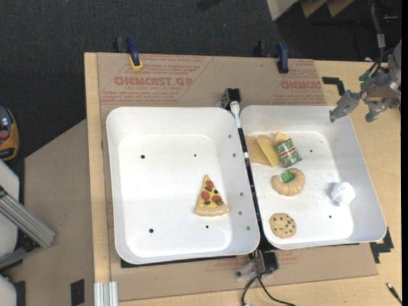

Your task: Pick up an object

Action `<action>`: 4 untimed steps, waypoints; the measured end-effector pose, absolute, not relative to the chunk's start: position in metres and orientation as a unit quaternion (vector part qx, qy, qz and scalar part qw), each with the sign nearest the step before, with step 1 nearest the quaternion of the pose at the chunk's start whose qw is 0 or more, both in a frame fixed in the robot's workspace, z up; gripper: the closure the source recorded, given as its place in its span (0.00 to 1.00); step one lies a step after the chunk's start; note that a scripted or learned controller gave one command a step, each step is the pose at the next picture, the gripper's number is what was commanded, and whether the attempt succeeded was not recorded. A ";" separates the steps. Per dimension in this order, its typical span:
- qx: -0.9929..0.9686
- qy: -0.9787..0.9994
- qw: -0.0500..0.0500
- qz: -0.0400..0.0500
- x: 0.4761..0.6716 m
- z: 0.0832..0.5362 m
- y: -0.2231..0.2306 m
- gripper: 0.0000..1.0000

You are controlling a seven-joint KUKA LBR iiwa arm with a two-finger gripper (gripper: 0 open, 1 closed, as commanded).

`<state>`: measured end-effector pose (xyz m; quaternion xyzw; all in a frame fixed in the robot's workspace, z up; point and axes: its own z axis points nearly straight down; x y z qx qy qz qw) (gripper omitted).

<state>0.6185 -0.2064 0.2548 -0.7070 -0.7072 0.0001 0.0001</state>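
Hand (357, 105) spread apart, holding nothing, far right. Your small green-and-red can (287, 152): light, rigid, slippery; grip its sides.

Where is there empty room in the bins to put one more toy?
The left bin has lots of bare floor all around the pizza slice, mostly toward its left wall. In the right bin, the cookie, pastry, can and yellow wedge crowd the left half; a gap lies between them and the white ball.
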 end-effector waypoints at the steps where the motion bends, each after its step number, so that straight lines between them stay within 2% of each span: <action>1: -0.705 -0.709 0.003 0.001 0.666 0.077 -0.167 0.00; 2: -0.706 -0.709 0.004 0.001 0.606 0.085 -0.101 0.00; 3: -0.707 -0.707 -0.001 0.000 0.608 0.096 -0.105 1.00; 4: -0.705 -0.710 -0.004 -0.004 0.638 0.191 -0.041 1.00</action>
